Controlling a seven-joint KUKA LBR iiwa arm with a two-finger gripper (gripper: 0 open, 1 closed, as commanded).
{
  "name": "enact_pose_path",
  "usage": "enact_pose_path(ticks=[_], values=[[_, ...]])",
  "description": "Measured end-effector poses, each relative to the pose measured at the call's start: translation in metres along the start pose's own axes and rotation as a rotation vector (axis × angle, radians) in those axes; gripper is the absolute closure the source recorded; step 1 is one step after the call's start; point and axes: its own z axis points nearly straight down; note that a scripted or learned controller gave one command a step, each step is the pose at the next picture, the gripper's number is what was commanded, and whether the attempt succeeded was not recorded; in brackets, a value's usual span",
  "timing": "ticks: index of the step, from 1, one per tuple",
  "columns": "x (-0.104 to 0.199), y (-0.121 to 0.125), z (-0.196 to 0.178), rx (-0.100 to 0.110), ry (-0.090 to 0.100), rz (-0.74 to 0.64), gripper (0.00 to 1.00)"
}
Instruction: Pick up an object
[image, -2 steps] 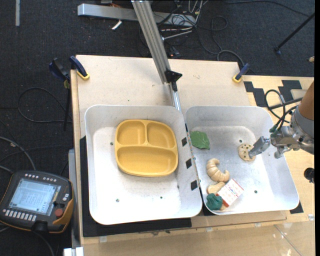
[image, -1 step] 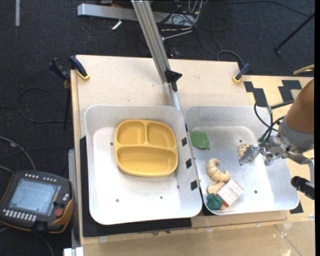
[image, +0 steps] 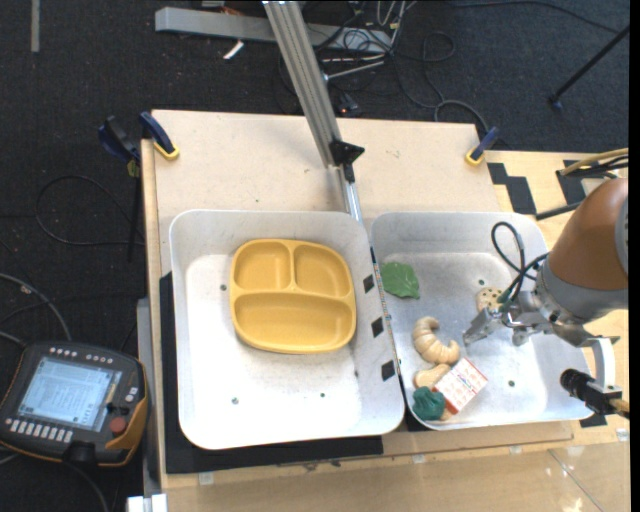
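Two spread fingers of the gripper (image: 478, 328) hang empty just right of the croissant (image: 434, 340).

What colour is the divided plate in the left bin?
Yellow; the divided plastic plate shows in the camera view.

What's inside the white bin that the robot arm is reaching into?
The right bin holds a green piece, a cream croissant-like toy, a red-and-white packet and a dark green lump. The arm covers the bin's right part.

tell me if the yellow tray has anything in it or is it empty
Empty. The yellow tray lies flat in the left bin, and all three of its compartments show only bare yellow plastic.
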Motion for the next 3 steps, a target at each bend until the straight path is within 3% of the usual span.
enact_pose_path(ticks=[1,3], values=[[0.000,0.002,-0.013,-0.006,-0.002,0.000,1.00],[0.002,-0.001,-0.129,-0.013,-0.005,-0.003,1.00]])
